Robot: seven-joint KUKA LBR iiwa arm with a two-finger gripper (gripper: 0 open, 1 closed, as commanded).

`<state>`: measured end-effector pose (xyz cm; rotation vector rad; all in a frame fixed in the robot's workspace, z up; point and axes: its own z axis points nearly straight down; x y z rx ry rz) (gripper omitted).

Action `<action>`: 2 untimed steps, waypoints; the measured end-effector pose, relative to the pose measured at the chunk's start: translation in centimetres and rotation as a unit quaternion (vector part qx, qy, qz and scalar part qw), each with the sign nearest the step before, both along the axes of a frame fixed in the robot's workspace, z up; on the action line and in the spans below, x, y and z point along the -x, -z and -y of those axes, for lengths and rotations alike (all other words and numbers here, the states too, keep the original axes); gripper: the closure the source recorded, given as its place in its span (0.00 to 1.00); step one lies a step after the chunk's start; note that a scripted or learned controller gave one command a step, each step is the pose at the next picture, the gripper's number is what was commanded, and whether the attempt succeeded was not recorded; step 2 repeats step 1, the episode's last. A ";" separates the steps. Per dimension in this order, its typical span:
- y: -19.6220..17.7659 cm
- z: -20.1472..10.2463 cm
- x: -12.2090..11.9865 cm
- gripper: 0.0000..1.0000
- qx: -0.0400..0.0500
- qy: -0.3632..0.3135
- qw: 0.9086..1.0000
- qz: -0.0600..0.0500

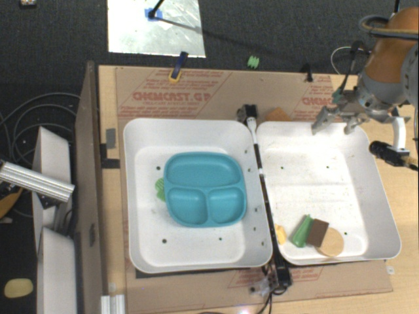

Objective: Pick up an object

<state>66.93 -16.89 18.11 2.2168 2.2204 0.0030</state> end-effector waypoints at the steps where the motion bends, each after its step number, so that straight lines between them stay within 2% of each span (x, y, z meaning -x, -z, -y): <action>1: 10.2 -2.8 1.0 0.00 -0.002 -0.002 1.000 -0.004; 2: 10.2 -2.8 1.0 0.00 -0.002 -0.002 1.000 -0.004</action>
